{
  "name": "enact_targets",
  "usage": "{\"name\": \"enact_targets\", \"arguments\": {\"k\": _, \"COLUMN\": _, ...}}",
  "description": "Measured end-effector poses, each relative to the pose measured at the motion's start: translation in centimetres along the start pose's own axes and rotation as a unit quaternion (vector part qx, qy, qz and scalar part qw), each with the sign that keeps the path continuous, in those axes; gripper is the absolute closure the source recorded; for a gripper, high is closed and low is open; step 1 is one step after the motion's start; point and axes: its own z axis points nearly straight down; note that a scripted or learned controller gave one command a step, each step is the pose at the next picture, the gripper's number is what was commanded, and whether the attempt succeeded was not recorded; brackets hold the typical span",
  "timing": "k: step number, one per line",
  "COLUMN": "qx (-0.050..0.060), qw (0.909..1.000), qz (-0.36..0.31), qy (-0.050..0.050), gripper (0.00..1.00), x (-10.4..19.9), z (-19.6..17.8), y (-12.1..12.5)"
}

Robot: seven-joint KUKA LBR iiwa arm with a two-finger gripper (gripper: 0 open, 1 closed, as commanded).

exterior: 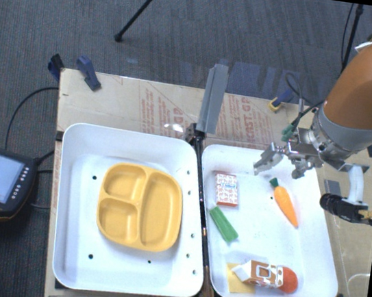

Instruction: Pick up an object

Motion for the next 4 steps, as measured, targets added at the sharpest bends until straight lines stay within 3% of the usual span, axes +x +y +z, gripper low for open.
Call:
{"name": "enact_targets", "arguments": {"k": 1, "qx": 0.004, "qw": 1.0, "qz": -0.006, "qy": 0.001, "gripper": 0.0, "x": -7.6, "z": 10.6, "y": 3.2}}
{"name": "enact_targets", "arguments": {"k": 2, "qx": 0.001, "qw": 0.9963, "qz": -0.086, "qy": 0.001, "gripper": 0.0, "x": -9.6, "z": 17.1, "y": 3.5}}
{"name": "enact_targets", "arguments": {"k": 3, "qx": -0.001, "qw": 0.9964, "qz": -0.084, "qy": 0.001, "gripper": 1.0, "x": -9.6, "z": 16.0, "y": 3.6}}
{"name": "enact_targets", "arguments": {"k": 4, "qx": -0.005, "qw": 0.9995, "qz": -0.032, "qy": 0.0, "gripper": 1.0, "x": -4.0, "z": 7.7, "y": 3.8}}
